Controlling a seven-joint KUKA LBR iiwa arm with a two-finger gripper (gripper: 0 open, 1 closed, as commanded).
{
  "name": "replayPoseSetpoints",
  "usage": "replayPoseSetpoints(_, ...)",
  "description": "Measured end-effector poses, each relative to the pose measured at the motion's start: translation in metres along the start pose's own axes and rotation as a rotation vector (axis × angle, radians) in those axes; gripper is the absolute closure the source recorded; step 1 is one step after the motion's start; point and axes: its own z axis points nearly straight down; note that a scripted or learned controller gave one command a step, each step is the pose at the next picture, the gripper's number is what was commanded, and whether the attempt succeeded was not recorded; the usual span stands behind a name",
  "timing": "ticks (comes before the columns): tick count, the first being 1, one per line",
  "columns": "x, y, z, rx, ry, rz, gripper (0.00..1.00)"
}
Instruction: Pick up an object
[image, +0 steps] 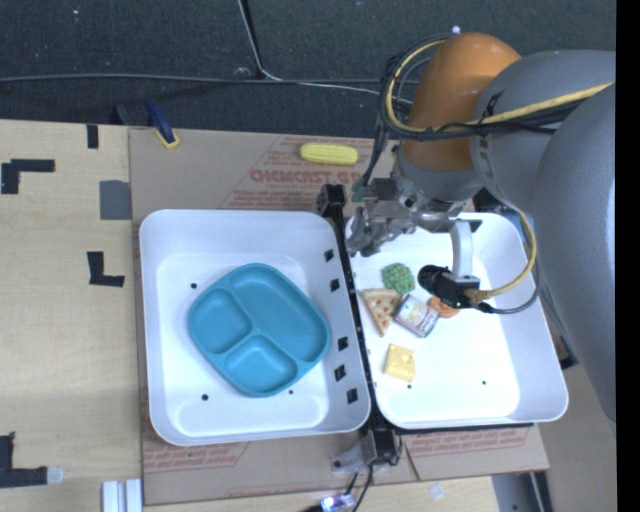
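Objects for picking: lying loose in the right bin (500, 395) — a green piece (398, 276), a wedge-shaped cracker-like piece (379, 308), a yellow block (400, 362), and a small can-like item (417, 316) touching an orange piece (447, 308)
Left bin (165, 300): holding a blue divided tray (258, 328)
Outside the bins: a yellow banana-like item (328, 153) is lying on the cardboard beyond them
Gripper (385, 228): hanging over the far left corner of the right bin, near the divider; its opening cannot be told from this view, and nothing is seen held
Step in hand: judged to be positioning above a target before descending
Nearest candidate: the green piece, just beside the gripper
Technique: centring over one item that is sitting apart from its neighbours is advisable; the yellow block is lying clear of the rest
Caution: the can-like item, wedge and orange piece are crowding together; closing there is risking a glancing grip
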Motion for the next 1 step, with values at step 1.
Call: replayPoseSetpoints(1, 0.0488, 0.0263, 0.0167, 0.001, -0.001, 0.000, 1.00)
